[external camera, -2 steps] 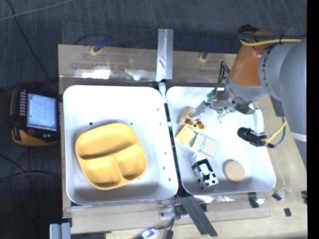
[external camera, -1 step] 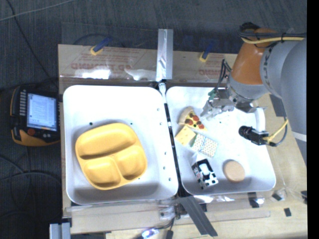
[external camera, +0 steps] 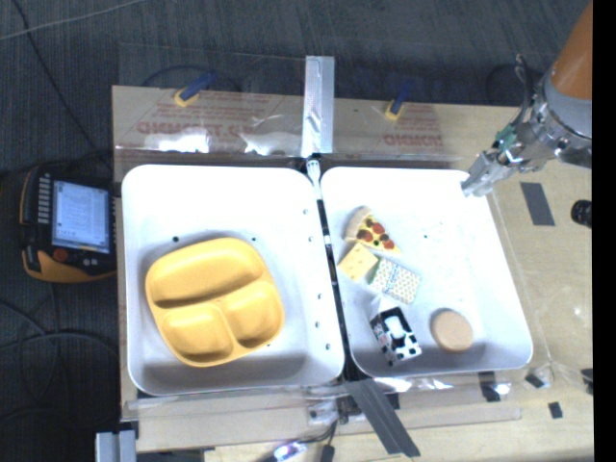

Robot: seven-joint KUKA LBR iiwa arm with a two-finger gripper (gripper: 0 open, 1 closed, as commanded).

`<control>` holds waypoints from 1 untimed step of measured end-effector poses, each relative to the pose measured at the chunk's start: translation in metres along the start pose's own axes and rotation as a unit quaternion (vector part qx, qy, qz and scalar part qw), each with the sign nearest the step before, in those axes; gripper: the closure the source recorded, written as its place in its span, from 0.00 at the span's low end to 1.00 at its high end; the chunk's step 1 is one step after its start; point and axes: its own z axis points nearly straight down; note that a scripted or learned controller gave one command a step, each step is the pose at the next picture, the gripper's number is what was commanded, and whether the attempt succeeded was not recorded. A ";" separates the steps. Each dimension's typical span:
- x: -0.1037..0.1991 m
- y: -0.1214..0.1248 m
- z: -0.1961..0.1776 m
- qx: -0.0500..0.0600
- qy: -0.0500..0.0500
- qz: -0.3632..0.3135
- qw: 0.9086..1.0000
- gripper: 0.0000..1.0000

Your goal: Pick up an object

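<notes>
We saw nothing picked yet: the gripper [external camera: 478, 181] hovered over the right bin's [external camera: 500, 248] corner, its opening impossible to tell.

Single fixed overhead view, slanted down on both white bins [external camera: 135, 287]; moderately distant

Both bins [external camera: 289, 176] are white. The divided tray [external camera: 214, 299] is yellow. The pizza-slice toy [external camera: 370, 229] is tan with red dots, the block [external camera: 357, 262] pale yellow, the small card [external camera: 397, 280] white with a green dotted pattern, the disc [external camera: 451, 329] tan, and the blocky object [external camera: 395, 334] black and white
</notes>
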 end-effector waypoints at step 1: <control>-0.052 -0.065 -0.121 -0.001 -0.001 -0.055 0.998 1.00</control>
